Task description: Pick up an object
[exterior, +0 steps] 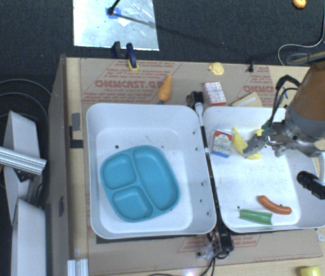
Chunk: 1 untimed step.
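Note:
The right bin holds a small white, red and blue carton, a yellow banana-like piece, an orange-red sausage and a green pepper-like piece. My gripper hangs low over the upper middle of this bin, right at the yellow piece's right end. The arm reaches in from the right. I cannot see whether anything is held. A blue divided plate lies in the left bin.
Outside the bins, on the bench behind them, lie an orange carrot, a small pink-and-white box and a yellow lump. The divider between the bins runs just left of the carton.

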Available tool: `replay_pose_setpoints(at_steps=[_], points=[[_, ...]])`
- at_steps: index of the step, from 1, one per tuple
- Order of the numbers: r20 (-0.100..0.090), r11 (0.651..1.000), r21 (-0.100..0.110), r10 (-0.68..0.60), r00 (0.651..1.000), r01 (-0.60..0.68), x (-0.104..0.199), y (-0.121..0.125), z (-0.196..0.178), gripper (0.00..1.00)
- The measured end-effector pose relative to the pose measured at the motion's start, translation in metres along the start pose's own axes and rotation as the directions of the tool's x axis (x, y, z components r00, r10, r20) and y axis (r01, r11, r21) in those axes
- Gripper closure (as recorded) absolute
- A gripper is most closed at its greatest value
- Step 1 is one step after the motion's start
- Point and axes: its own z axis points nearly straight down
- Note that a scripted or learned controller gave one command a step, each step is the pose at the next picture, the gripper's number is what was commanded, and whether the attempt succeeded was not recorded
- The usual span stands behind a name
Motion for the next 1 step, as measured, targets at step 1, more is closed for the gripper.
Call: replay_pose_setpoints(at_steps=[1], points=[[0.003,1.000,-0.002,-0.002,1.000,0.002,-0.0177,0.0507,0.0661,0.00]])
